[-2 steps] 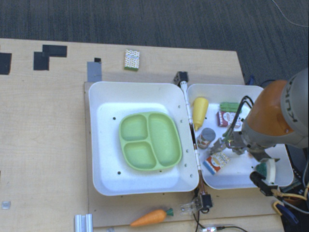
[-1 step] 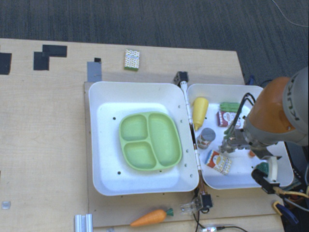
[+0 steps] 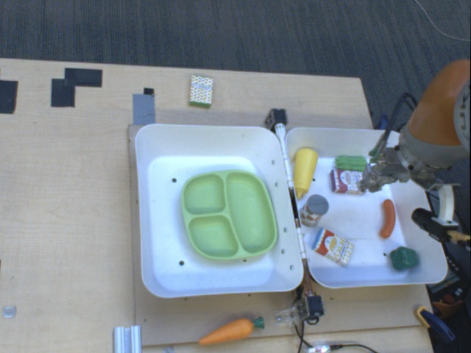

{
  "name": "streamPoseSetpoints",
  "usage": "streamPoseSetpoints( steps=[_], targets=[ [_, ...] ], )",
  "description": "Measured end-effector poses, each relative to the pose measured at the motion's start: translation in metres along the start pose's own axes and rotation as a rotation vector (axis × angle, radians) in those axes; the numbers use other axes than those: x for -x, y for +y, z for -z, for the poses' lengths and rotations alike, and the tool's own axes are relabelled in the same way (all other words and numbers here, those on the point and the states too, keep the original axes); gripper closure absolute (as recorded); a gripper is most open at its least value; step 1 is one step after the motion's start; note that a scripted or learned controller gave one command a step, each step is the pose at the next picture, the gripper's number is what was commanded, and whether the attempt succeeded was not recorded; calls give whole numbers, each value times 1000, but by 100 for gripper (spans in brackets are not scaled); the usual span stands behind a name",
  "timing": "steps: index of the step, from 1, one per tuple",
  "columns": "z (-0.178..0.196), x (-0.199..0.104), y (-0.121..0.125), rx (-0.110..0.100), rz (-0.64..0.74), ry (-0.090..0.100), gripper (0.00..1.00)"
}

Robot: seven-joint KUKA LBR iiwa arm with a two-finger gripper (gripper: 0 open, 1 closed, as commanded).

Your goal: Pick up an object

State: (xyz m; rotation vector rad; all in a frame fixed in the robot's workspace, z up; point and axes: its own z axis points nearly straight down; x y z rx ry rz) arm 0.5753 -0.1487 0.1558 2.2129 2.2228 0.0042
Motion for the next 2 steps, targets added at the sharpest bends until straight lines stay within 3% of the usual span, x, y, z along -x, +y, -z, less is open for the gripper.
streamPoseSetpoints(
  steps=[1,2],
  targets=[
    [4,58,61,-1,1,0,100],
    [31,-9,95,0,3,2,100]
  ],
)
